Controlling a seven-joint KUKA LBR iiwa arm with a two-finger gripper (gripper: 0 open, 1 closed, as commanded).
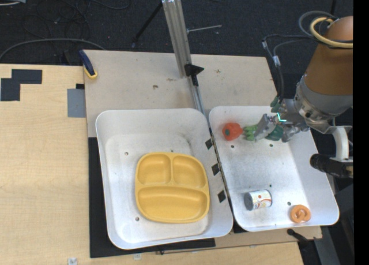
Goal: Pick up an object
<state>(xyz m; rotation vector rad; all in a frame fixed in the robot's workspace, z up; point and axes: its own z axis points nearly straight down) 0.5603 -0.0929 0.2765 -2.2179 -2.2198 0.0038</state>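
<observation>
Gripper (pixel 266 129) at right bin's (pixel 288 168) 12 o'clock edge, fingers' state can't tell. Toy carrot (pixel 235 131) just at its 9 o'clock; can (pixel 257 200), orange ring (pixel 300 213) toward 6.

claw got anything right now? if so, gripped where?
Cannot be told. The claw sits low in the right bin, right against the green end of the red-and-green toy, but no grip is visible between its tips.

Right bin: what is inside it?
Inside the right bin lie a red-orange toy with a green end, a small can on its side and an orange ring. The hand covers the bin's upper part, hiding anything under it.
</observation>
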